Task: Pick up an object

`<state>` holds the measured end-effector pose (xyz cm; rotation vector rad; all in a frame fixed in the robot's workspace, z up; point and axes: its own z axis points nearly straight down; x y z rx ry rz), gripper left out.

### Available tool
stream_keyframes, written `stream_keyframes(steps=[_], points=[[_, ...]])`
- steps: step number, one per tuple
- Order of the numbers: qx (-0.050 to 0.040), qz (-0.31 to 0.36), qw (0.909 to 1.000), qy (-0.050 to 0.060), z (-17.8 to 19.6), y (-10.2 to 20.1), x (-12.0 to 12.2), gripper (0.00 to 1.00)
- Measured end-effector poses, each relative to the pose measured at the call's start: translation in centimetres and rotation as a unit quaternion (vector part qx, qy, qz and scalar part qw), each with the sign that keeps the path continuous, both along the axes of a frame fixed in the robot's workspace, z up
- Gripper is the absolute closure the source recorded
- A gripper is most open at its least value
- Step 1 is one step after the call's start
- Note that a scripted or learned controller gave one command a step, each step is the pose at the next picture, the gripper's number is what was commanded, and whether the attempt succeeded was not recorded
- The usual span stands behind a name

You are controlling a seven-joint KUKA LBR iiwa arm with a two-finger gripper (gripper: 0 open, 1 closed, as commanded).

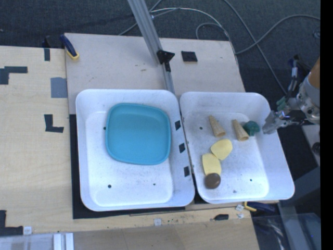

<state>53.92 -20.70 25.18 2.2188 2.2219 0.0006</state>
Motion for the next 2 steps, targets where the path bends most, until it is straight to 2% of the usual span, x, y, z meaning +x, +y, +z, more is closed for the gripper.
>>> stream_keyframes(steps=[1, 2], points=[[0.0008, 0.001, 1.0, 0.002, -1.0, 5.4, 0.8, 1.0], [0.0008, 0.002, 1.0, 0.002, -1.4, 10.3, 3.5, 1.0]])
